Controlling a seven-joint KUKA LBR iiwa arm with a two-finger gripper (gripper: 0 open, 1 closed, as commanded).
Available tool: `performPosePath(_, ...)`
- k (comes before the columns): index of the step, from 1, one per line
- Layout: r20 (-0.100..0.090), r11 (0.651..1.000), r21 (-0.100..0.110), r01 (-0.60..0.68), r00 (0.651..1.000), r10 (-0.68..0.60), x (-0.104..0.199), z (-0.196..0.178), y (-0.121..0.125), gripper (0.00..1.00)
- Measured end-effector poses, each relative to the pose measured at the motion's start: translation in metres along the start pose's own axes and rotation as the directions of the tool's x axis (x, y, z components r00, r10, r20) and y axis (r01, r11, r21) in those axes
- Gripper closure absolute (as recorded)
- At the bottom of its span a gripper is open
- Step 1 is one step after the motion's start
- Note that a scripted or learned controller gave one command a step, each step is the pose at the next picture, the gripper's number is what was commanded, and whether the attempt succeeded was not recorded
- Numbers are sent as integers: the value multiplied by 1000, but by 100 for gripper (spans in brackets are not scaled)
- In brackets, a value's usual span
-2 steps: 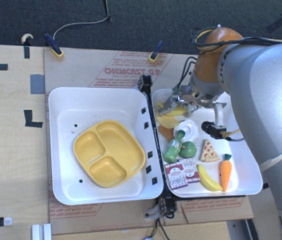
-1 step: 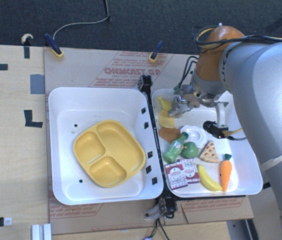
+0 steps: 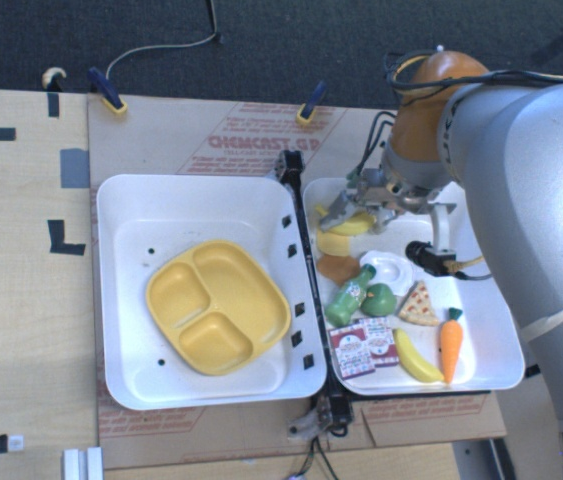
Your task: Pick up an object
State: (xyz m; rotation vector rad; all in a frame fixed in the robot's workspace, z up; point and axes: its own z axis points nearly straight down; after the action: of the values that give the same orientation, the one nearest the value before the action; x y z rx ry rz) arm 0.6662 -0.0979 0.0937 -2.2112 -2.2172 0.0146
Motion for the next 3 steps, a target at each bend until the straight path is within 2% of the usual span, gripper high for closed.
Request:
performPosePath(1,-1,1000,6,1,1000,-1,0,-9,-1,100)
performPosePath(2,0,1000,6,1,1000,-1,0,-9,-1,0)
performPosePath(3,-1,1000,7,1,1000,-1,1,-18,-1,100)
